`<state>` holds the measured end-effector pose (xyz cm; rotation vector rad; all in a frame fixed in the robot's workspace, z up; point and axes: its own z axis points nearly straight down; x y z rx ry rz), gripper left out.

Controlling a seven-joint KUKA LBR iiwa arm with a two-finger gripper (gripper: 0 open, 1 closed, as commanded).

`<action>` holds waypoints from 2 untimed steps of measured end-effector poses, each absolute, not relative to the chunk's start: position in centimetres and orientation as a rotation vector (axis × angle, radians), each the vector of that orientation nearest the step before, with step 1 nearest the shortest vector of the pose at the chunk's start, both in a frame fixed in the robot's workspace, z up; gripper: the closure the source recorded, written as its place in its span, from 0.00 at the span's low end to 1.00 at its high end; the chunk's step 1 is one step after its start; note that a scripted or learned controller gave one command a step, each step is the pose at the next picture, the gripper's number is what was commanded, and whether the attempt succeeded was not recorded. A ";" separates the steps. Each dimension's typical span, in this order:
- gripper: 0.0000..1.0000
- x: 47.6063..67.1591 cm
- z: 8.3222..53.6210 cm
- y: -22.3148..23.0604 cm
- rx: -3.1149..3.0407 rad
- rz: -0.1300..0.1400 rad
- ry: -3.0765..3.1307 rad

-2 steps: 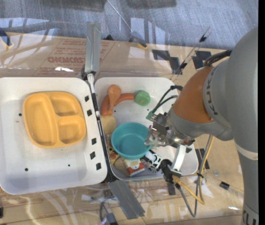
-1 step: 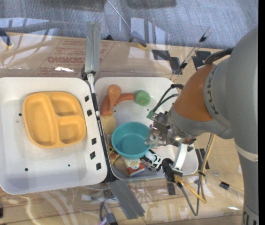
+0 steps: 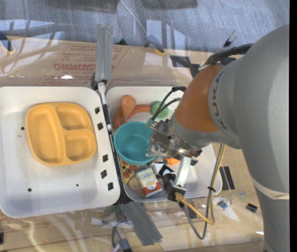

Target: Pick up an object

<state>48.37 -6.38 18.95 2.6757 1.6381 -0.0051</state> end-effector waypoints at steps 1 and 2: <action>1.00 48.2 20.1 -6.0 2.781 -0.008 1.456; 1.00 47.7 18.9 -6.3 2.801 -0.012 1.429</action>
